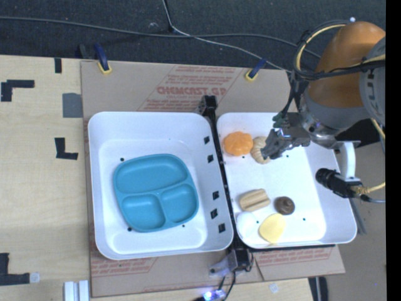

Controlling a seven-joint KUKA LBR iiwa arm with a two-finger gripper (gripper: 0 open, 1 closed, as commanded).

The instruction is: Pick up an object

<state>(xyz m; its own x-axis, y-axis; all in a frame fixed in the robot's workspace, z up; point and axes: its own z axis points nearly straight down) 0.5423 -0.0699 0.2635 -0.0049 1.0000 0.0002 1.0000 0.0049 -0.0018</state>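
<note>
Jaws [274, 148] down low in the right bin [313, 187], upper part, right on a small beige object [258, 150]; cannot tell if jaws are apart or together, dark and partly hidden by the wrist. Beige object sits just beside an orange round item [237, 143], to its right, touching or nearly. Lower in the same bin: tan cylinder-like piece [254, 199], small dark brown round thing [284, 205] just right of it, pale yellow round item [272, 228] below both near the front wall. Left bin [100, 168] holds a blue three-compartment tray [155, 190]. Both bins on cardboard sheet [182, 89] over the table [37, 187]. Arm [338, 74] enters from the right, orange band above wrist.
</note>
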